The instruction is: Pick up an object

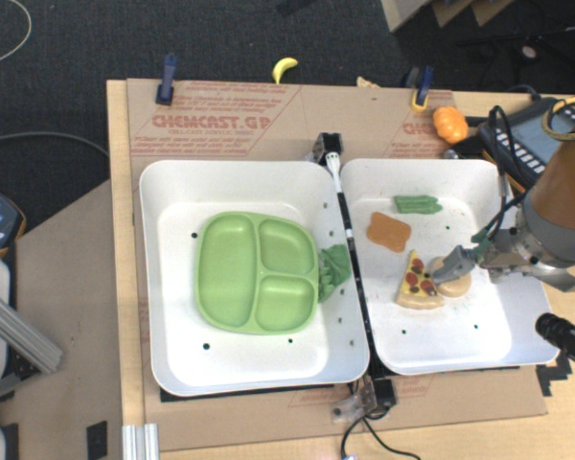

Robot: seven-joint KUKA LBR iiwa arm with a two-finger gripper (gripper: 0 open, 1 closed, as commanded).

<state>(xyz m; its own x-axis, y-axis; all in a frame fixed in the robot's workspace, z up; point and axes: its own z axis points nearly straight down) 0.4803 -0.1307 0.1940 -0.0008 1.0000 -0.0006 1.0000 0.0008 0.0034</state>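
Note:
In the right bin [479,338] lie a pizza slice toy [419,284], an orange-brown flat piece [389,231] and a green flat piece [417,203]. My gripper [450,266] reaches in from the right and hangs low just right of the pizza slice, over its crust end. Nothing shows between its fingers. The left bin [168,257] holds a green divided plate [257,272], and a dark green leafy toy [333,267] lies against the plate's right edge.
An orange toy [449,123] and a yellow banana-shaped toy [285,67] lie on the cardboard behind the bins. Blue clamps [165,80] hold the cardboard's far edge. A black rod [343,214] runs along the divide between the bins.

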